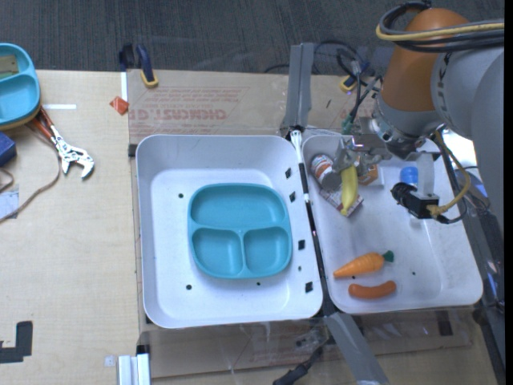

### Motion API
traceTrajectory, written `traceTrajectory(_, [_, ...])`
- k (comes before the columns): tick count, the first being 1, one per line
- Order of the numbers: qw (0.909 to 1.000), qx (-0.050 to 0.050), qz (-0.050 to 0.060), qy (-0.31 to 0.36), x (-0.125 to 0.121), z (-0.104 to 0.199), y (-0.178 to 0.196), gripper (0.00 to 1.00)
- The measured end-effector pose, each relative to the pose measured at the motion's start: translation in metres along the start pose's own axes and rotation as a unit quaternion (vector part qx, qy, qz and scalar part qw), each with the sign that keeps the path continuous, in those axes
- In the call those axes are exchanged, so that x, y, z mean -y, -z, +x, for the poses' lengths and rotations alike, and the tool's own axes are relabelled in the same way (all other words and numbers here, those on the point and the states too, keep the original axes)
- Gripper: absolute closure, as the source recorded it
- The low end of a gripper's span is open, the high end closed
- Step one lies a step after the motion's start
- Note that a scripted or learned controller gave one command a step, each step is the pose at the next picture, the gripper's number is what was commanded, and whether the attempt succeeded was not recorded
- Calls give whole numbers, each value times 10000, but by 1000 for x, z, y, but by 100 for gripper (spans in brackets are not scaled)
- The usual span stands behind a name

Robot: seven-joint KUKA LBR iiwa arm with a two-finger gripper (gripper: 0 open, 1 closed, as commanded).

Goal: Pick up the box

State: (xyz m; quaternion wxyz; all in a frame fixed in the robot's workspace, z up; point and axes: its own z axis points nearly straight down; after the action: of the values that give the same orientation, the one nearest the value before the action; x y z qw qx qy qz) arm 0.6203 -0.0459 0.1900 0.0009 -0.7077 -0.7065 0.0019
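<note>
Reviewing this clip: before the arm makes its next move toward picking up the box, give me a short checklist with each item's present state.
1. Gripper is over the right bin, at its far left corner: ok.
2. Target in sight: a small box seems to lie under the banana, mostly covered: cannot tell.
3. Clear access to the box: the banana and a small can crowd that corner: not ok.
4. Anything held between the fingers: cannot tell.
5. Other items out of the way: carrot and sausage lie near the front of the bin, apart from the gripper: ok.
6. Left bin holds a blue tray, away from the work: ok.
</note>
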Motion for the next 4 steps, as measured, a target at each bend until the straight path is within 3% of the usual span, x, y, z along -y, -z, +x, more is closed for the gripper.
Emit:
traceTrajectory(1, [10000,1,-1,-1,0,0,0,0])
traceTrajectory(2, [9936,-3,0,1131,41,-55,-56,0])
traceTrajectory(3, [9974,-12,-6,715,-3,-59,-92,0])
traceTrajectory(4, [9974,-11,-7,714,-3,-59,-92,0])
